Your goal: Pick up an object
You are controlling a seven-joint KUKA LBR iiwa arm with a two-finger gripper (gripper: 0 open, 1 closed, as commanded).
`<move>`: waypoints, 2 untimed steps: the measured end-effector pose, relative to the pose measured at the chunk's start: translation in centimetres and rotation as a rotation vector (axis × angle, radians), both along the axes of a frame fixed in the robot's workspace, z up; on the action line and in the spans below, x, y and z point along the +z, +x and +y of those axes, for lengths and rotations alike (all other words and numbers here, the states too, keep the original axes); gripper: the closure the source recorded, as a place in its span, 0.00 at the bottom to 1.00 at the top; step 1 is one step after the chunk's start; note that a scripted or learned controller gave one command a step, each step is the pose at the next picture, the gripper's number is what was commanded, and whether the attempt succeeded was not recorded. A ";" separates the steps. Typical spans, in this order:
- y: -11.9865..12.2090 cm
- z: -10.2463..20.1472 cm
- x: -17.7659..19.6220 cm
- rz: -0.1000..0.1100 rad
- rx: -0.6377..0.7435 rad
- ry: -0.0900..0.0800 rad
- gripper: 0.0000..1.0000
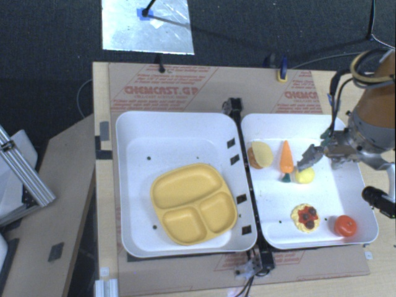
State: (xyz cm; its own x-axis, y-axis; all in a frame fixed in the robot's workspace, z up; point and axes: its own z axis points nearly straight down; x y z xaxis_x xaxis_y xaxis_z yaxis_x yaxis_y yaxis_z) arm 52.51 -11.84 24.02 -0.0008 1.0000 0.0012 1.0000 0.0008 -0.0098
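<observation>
Two white bins side by side on the bench. Left bin (133,135) holds a yellow three-compartment tray (193,203), lying flat toward the bin's near right part. Right bin (346,190) holds the toy food: a burger (260,155) near the far-left corner just beside the divider, an orange carrot (286,157) just right of it lying lengthwise with its tip pointing away and the green end toward the camera, a small yellow lemon-like piece (305,176) just beside the carrot's green end, a small pizza round (305,218) with red topping near the front edge, and a red tomato (346,226) at the front right corner, a bit apart from the pizza. Arm comes in from the right over the right bin; orange band visible at the upper right. Gripper (307,158) is low over the bin, angled down-left, tip sitting directly above the yellow piece and just right of the carrot. Can't tell how the gripper is set from this angle, the tip reads as one dark grey blob. Nothing visibly held; whether the tip touches the yellow piece I can't tell. All objects rest on the bin floor.
</observation>
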 end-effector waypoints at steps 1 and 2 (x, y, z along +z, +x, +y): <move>0.2 0.0 0.5 -0.011 0.003 -0.002 0.00; 0.1 1.1 -4.7 -0.007 0.001 0.000 0.00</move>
